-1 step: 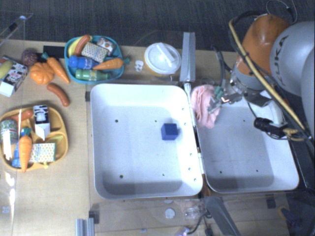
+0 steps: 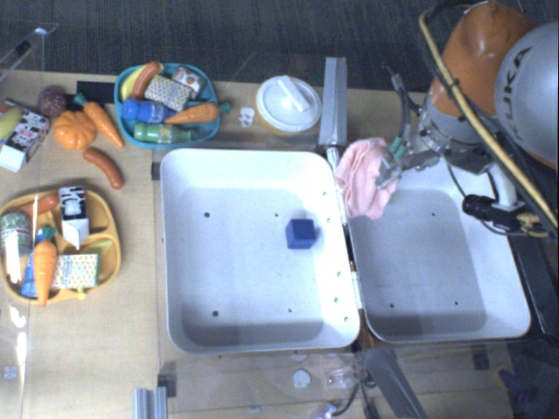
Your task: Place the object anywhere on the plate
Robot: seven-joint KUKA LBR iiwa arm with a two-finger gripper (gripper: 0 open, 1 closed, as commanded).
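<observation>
— Where's that pink cloth point(image 2: 365, 177)?
— Bunched over the wall between the two white bins, at the right bin's point(image 2: 454, 304) upper-left corner. The end effector point(image 2: 390, 171) pinches its right edge.
— And the blue cube point(image 2: 301, 233)?
— Alone, mid left bin point(image 2: 218, 312).

Bright, even light falls from above. The two shallow white plastic bins point(image 2: 253, 168) glare almost to blank white, with soft grey shadows pooling along their near walls. The pale wooden surface point(image 2: 131, 356) shows a shiny reflection at its left edge. The whole view is soft and slightly grainy; the dark carpeted floor point(image 2: 262, 16) stays dim.
</observation>
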